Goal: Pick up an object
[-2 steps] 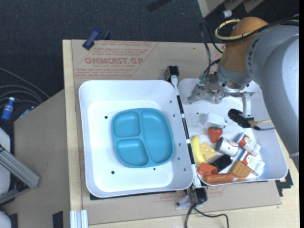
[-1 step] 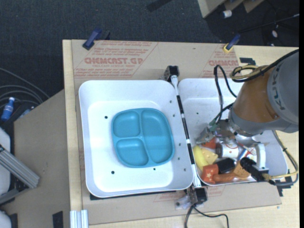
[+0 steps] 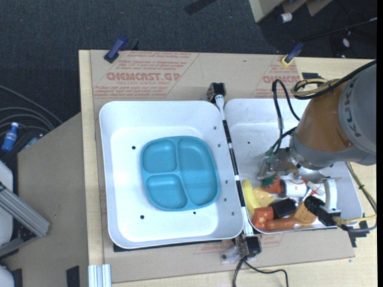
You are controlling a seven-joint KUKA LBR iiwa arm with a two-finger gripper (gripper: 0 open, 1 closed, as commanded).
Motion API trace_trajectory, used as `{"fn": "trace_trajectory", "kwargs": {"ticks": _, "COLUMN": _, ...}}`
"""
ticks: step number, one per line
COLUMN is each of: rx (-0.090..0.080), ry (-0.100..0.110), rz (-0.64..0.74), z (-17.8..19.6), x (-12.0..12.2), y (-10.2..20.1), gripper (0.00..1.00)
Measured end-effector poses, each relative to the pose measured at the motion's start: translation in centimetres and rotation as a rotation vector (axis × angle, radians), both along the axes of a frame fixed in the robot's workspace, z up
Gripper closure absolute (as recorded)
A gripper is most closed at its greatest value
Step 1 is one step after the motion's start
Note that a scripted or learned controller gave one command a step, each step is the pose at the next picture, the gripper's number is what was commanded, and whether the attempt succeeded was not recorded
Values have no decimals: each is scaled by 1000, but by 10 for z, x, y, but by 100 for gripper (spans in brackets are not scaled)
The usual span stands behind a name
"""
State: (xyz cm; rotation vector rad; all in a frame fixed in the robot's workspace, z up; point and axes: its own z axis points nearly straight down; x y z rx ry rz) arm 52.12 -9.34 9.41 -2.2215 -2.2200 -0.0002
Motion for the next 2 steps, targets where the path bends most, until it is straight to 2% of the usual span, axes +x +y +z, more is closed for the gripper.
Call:
{"fn": "trace_trajectory", "kwargs": {"ticks": 1, "rx": -1, "ry": -2, "rz": 1, "z": 130, "x": 54, "y": 15, "gripper": 100}}
{"fn": "trace_trajectory", "kwargs": {"ticks": 2, "rx": -1, "ry": 0, "rz": 1, "z": 129, "x": 54, "y": 15, "gripper": 0}}
